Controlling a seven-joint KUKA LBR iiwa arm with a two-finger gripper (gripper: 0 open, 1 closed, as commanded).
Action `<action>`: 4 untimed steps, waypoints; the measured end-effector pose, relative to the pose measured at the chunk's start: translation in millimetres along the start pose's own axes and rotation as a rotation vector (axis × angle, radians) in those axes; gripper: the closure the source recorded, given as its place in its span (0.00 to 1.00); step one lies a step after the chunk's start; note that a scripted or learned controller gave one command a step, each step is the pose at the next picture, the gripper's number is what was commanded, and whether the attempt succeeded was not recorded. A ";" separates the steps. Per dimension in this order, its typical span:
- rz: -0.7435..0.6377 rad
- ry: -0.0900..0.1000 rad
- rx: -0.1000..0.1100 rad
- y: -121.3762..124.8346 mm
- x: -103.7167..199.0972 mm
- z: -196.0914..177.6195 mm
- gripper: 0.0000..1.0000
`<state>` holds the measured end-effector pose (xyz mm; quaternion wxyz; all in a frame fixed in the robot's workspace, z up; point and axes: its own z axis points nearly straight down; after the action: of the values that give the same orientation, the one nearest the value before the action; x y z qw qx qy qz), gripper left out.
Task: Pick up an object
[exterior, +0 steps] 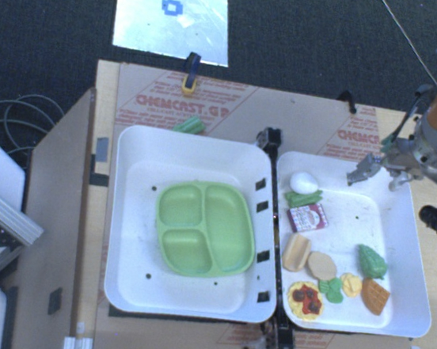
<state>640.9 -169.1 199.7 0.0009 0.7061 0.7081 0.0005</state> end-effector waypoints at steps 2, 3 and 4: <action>0.004 0.003 0.008 -106.1 -36.8 117.9 0.00; 0.002 -0.001 -0.002 -101.4 -37.4 104.5 1.00; -0.006 0.002 -0.002 -115.1 36.8 46.8 1.00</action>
<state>525.8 -132.7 152.7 0.0007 0.7039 0.7103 0.0019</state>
